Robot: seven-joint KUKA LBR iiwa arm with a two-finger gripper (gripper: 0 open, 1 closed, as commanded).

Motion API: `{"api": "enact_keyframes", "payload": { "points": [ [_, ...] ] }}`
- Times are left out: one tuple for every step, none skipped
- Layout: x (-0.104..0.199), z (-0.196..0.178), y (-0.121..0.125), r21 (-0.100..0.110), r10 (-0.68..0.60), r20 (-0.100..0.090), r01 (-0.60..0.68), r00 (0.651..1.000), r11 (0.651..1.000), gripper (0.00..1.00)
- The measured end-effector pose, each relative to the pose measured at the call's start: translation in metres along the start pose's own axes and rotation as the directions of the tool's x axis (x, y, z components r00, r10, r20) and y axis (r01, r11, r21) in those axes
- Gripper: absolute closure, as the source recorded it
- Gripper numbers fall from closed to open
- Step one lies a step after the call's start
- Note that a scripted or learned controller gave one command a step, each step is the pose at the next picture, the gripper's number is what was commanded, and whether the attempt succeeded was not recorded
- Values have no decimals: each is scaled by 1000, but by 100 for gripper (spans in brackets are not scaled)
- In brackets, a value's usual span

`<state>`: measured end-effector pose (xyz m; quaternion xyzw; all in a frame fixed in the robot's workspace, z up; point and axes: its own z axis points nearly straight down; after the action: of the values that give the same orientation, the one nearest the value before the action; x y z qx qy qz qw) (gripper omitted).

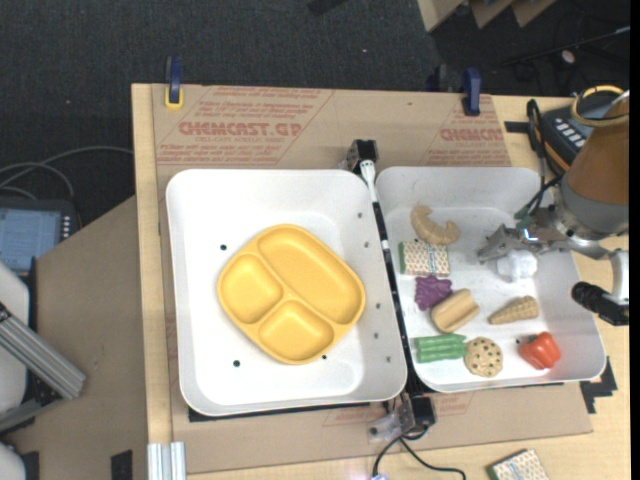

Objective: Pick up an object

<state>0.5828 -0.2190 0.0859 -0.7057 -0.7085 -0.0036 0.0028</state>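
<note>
Candidate objects lie in the right bin (560, 183): croissant (434, 225), wafer (426, 259), grapes (432, 290), bread roll (454, 309), cone (514, 310), cookie (484, 356), green piece (438, 347), red pepper (540, 349). The hand (503, 246) sits low over the bin's right half, just beside a white object (520, 266); how far it is open cannot be told. The left bin (190, 268) holds a yellow divided plate (290, 292).

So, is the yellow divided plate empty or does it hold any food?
Empty: all three compartments of the yellow plate show bare yellow; the toy foods lie in the right bin.
</note>
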Motion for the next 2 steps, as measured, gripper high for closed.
{"api": "enact_keyframes", "payload": {
  "points": [
    [1,2,66,3,-2,-2,2,1000,1000,0],
    [0,0,4,2,1,0,-1,1000,1000,0]
  ]
}}
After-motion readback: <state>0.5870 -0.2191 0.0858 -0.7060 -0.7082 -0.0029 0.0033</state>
